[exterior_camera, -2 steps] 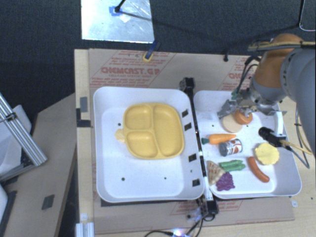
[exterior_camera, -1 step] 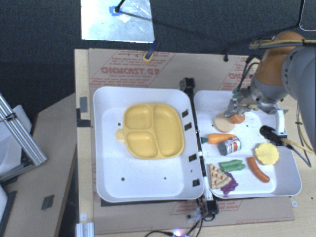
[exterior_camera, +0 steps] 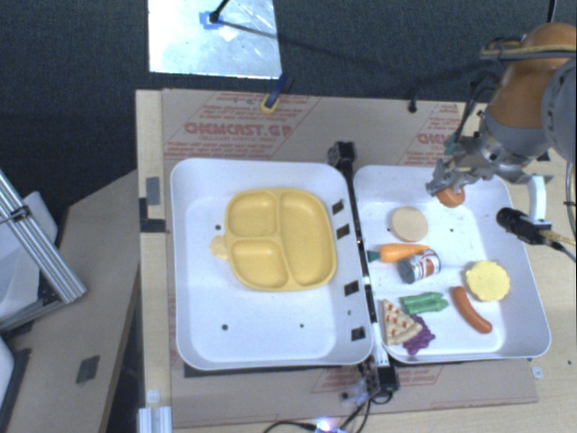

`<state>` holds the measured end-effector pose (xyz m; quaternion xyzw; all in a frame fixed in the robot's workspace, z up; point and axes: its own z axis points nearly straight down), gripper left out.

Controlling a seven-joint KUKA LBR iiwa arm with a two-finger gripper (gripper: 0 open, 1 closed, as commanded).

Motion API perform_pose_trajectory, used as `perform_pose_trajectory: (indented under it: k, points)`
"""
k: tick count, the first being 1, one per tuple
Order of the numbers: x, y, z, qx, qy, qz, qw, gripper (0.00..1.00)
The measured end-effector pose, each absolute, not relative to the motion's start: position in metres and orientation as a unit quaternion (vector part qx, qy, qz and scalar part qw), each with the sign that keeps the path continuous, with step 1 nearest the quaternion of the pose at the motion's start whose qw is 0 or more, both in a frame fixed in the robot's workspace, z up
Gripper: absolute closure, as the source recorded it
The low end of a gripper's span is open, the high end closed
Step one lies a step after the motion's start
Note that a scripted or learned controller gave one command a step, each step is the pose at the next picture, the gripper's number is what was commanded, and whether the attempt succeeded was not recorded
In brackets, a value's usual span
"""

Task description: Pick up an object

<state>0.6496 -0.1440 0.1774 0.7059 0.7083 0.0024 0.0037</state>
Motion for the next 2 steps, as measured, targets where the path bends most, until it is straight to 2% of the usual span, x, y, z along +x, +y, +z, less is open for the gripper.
perform_pose_trajectory:
  k: [1, 2]
  points:
    - [0.651, -0.144, 0.229, 0.705, 0.709, 0.0023, 0.003, 1.00]
    - [0.624, -0.102, 0.238, 0.704, 0.710, 0.0012, 0.000, 1.00]
